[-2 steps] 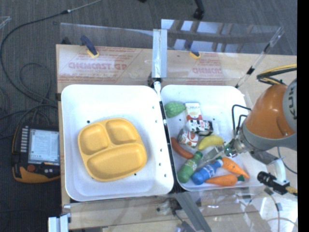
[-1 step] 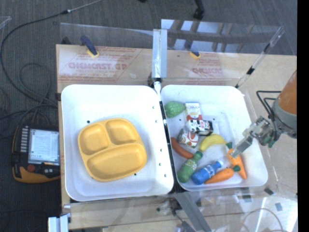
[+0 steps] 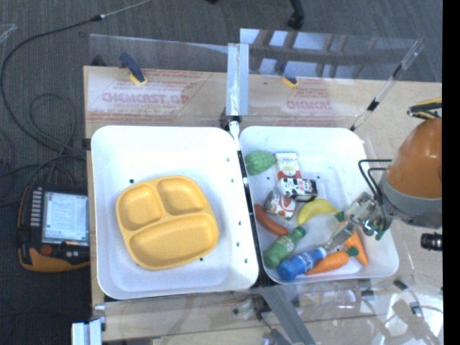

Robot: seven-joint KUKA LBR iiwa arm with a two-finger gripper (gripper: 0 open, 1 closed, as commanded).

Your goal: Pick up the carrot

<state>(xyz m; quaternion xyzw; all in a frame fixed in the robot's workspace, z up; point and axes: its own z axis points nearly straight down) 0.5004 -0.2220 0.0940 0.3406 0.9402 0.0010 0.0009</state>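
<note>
An orange carrot (image 3: 332,262) with a green tip lies near the front edge of the right bin (image 3: 374,263), pointing left toward a blue bottle (image 3: 300,264). A second small orange carrot-like piece (image 3: 357,248) lies just right of it. My gripper (image 3: 350,226) hangs low over the right part of this bin, just above and behind the carrots, with its tip close to the green end of the long carrot. Nothing is visibly held in it.
The right bin also holds a yellow banana (image 3: 316,210), a green bottle (image 3: 282,249), a red-orange pepper-like piece (image 3: 269,221), a green vegetable (image 3: 260,162) and small cartons (image 3: 289,185). A yellow divided tray (image 3: 167,221) lies in the left bin (image 3: 108,157).
</note>
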